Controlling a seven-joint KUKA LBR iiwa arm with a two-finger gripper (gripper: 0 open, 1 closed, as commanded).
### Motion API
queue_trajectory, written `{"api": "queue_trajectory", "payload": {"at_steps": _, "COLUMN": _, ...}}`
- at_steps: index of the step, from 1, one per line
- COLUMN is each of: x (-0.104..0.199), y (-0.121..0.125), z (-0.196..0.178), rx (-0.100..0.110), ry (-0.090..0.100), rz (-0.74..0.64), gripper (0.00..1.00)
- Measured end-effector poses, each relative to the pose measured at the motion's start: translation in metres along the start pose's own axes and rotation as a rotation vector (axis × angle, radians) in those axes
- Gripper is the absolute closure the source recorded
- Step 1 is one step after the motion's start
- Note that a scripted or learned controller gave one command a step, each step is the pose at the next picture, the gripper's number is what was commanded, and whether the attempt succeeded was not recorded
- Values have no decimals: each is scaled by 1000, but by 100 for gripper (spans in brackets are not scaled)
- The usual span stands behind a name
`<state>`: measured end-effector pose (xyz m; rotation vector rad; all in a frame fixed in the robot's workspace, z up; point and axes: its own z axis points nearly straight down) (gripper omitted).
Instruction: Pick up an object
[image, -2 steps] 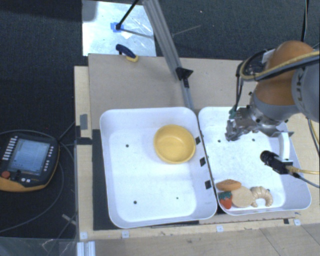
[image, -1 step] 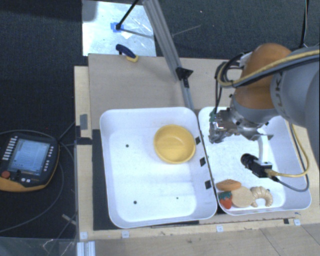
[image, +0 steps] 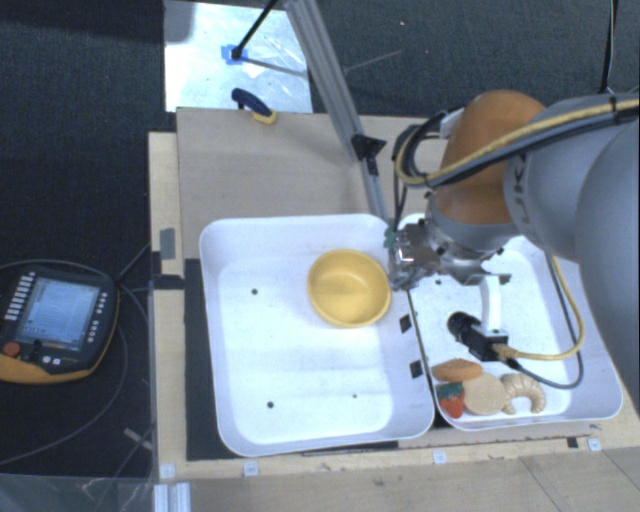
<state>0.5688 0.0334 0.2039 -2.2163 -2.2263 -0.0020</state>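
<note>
A yellow bowl (image: 348, 287) sits upright in the left bin (image: 270, 400), near its right wall. My gripper (image: 408, 260) hangs under the grey and orange wrist over the divide between the two bins, just right of the bowl's rim. The arm's bulk hides its tip. Small food-like items lie in the near corner of the right bin (image: 590, 395): an orange-brown oval (image: 458, 369), a red piece (image: 452, 406), a tan disc (image: 485, 395) and a croissant shape (image: 526, 392).
A yellow cable (image: 540, 352) loops from a black fitting (image: 470, 333) on the arm over the right bin. A slanted metal pole (image: 335, 90) rises behind the bins. A teach pendant (image: 55, 320) lies on the floor at left.
</note>
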Motion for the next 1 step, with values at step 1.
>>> {"api": "queue_trajectory", "payload": {"at_steps": 1, "x": 51, "y": 0, "z": -15, "rx": -1, "ry": 1, "rz": 0, "gripper": 100}}
